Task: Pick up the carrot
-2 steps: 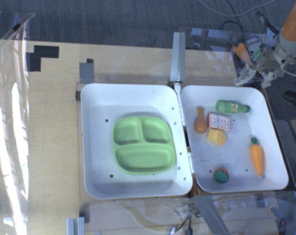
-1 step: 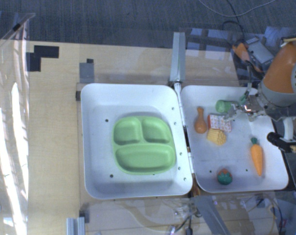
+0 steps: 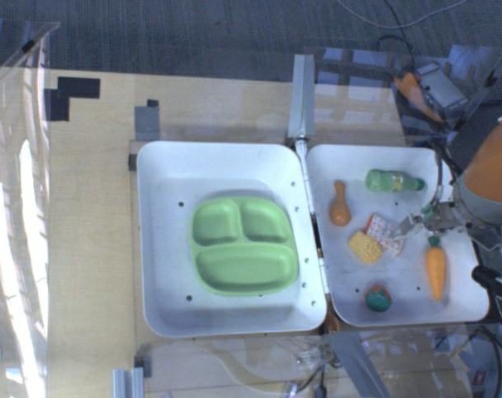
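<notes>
My gripper [image 3: 416, 222] is spread, pinching nothing. The carrot [image 3: 436, 272] lies just below; closing here risks catching the wrapper [image 3: 382, 229] instead.

Lab bench [image 3: 93, 247] (loose cables [image 3: 400, 15])

Green tray [image 3: 242, 245], bottle [image 3: 393, 181], perhaps corn [image 3: 365, 247].

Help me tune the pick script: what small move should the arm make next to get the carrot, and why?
Probably shift the gripper a little toward the near right and down over the carrot. The carrot lies flat and free in the right bin, apart from the other toys, and the gripper sits just beyond its green end, nearer the red patterned packet.
</notes>
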Motion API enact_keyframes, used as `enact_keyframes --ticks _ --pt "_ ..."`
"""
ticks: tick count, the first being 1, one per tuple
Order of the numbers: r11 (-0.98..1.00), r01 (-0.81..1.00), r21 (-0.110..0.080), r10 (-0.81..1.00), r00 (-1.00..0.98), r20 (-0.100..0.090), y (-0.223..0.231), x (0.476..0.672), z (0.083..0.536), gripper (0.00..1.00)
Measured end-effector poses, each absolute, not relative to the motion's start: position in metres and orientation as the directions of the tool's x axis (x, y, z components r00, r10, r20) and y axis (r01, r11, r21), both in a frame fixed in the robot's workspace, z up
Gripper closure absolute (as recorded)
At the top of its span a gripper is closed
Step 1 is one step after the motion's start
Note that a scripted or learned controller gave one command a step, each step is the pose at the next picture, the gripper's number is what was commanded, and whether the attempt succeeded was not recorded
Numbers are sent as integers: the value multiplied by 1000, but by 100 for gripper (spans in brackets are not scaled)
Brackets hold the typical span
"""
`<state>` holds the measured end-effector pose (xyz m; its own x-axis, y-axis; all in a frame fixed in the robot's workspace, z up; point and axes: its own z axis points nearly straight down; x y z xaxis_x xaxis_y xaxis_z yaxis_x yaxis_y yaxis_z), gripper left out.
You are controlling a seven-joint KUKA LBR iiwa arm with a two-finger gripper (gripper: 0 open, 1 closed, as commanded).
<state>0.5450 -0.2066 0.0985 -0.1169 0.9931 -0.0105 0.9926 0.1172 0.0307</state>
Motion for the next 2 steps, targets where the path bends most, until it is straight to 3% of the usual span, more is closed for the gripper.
enact_keyframes --ticks 2 --pt "85 996 36 996 -84 -12 -206 500 97 0"
